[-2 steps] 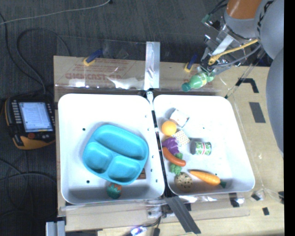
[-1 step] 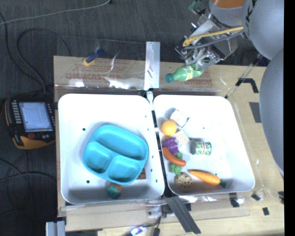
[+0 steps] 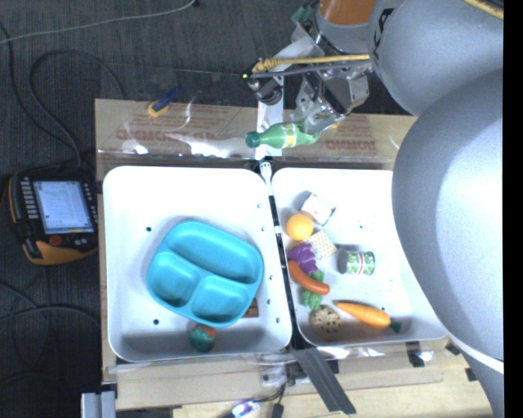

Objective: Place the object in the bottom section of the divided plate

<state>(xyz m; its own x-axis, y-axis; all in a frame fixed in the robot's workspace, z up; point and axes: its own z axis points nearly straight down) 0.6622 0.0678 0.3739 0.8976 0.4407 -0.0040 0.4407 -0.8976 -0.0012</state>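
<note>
Camera view, green bottle (image 3: 282, 136) pinched lengthwise in jaws (image 3: 315, 124), beyond bins.

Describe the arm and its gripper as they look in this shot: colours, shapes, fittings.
The arm is a bulky, smooth grey casing with rounded contours along the right side. Above the wrist runs an orange band. Below it sits a metal gripper of silver and dark parts, with a thin yellowish bar crossing it sideways. No markings are legible.

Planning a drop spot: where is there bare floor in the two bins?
Left bin: bare along its upper edge and left wall around the blue divided plate. Right bin: bare upper right, above the can. Crowded along the divider, orange to carrot.
</note>
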